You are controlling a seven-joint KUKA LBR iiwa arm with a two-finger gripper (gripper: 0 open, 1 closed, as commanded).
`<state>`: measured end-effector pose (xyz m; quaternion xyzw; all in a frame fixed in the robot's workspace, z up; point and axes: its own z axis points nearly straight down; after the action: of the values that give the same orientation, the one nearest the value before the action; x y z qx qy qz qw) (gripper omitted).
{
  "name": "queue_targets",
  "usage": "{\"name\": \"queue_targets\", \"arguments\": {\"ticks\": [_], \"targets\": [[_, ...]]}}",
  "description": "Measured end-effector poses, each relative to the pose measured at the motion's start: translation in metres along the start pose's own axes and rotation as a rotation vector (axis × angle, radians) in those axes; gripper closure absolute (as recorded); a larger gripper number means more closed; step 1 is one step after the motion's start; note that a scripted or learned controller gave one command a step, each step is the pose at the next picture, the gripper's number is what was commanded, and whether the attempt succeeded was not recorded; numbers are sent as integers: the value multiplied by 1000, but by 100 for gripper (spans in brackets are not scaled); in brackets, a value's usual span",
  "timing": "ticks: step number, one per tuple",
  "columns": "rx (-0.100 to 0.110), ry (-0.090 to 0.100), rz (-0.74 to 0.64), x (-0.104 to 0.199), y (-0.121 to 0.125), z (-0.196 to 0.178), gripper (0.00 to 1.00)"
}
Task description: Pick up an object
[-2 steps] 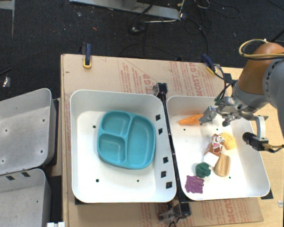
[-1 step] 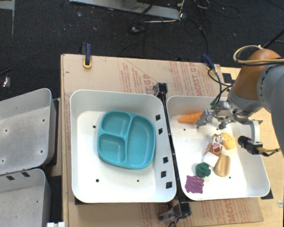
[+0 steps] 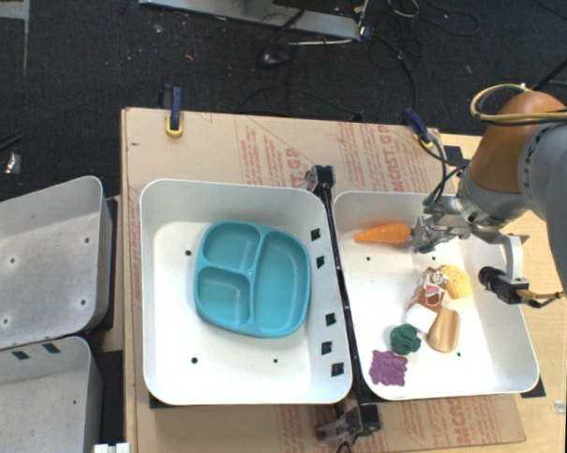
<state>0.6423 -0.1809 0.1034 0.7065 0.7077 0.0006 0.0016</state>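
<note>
Orange carrot [image 3: 383, 235] – hand [image 3: 424, 238] at its thick end.

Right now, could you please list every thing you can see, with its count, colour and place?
divided plate: 1, teal, left bin
left bin: 1, white, bench
right bin: 1, white, beside the left bin
toy carrot: 1, orange, right bin, top, at the gripper
yellow toy: 1, right bin
red and white toy: 1, right bin
tan toy: 1, right bin
green toy: 1, right bin
purple toy: 1, right bin, bottom
gripper: 1, grey, beside the carrot's thick end
</note>
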Motion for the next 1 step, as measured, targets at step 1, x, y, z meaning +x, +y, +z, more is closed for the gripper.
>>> {"name": "queue_targets", "arguments": {"ticks": [1], "targets": [[-1, 0, 3, -8, -5, -51, 100]]}}
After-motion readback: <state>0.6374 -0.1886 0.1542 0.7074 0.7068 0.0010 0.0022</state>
